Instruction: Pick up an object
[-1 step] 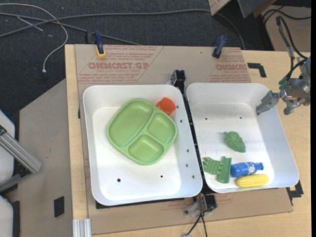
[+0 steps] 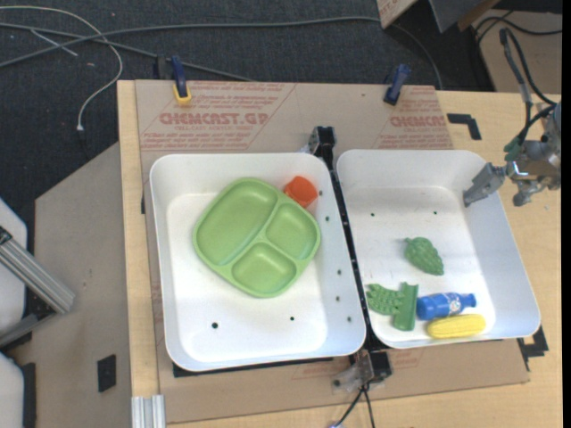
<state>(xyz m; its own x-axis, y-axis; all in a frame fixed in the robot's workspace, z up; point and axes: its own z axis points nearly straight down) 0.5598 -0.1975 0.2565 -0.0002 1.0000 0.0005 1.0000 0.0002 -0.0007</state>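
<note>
From above, the jaws (image 2: 500, 184) hang at the right bin's (image 2: 500, 239) far right rim with nothing between them; whether they stand wide or narrow I cannot tell. The likely targets lie well apart from them near that bin's front: a green leaf toy (image 2: 424, 255), a blue bottle (image 2: 444, 305) and a yellow corn (image 2: 457, 326), while the green divided plate (image 2: 257, 236) sits in the left bin (image 2: 178, 328).

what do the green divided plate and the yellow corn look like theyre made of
Green divided plate: probably moulded plastic with a matte to satin finish; its colour is even and its compartment ridges are rounded and soft-edged.
Yellow corn: likely toy plastic or rubber; it is one solid bright yellow with a faint sheen, too small to tell which.
</note>
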